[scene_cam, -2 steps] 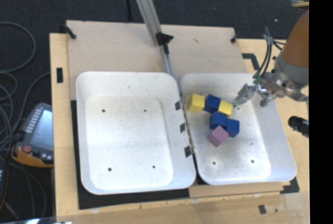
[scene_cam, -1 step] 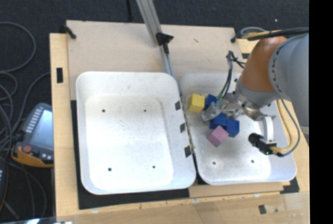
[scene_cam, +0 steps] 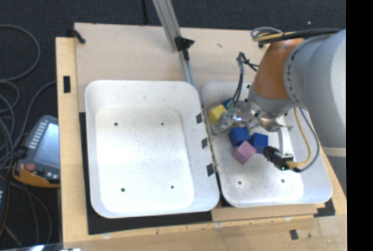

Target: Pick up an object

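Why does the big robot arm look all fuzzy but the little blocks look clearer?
In the camera view, the arm sits closer to the lens, so it looks big and soft-edged; the pink block and yellow block lie lower in the right bin and look sharper, though the whole picture is grainy.

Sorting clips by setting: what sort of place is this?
Probably a robotics lab bench: a robot arm over two white bins, small foam blocks, and a teach pendant among cables.
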Controlling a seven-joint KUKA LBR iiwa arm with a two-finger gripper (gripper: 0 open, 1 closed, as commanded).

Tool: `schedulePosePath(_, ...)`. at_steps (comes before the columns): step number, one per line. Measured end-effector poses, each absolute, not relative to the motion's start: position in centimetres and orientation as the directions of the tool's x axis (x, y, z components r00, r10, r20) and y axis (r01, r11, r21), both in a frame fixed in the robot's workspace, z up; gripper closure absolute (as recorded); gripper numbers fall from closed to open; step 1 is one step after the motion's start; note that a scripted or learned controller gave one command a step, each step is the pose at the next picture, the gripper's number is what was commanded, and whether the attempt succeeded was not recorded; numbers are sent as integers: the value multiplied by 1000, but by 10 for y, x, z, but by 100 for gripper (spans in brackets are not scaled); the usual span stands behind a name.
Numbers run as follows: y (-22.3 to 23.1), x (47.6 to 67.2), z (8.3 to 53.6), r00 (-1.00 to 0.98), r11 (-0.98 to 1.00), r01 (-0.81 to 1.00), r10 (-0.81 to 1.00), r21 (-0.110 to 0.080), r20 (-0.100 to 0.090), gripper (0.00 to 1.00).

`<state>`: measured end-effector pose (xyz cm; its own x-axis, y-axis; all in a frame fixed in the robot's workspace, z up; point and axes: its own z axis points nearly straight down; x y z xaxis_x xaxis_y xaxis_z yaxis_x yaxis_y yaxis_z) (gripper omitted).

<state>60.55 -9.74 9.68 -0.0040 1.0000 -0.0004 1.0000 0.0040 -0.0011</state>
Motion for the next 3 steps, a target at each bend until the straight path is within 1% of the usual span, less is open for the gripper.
schedulePosePath(1, -101, 636, 94, 8, -9, 997, 1000, -78, -5, 0)
schedulePosePath(2, -90, 606, 97, 1, -1, 1000, 1000, -1, -2, 0)
schedulePosePath(3, -92, 657, 96, 6, -5, 997, 1000, -79, 8, 0)
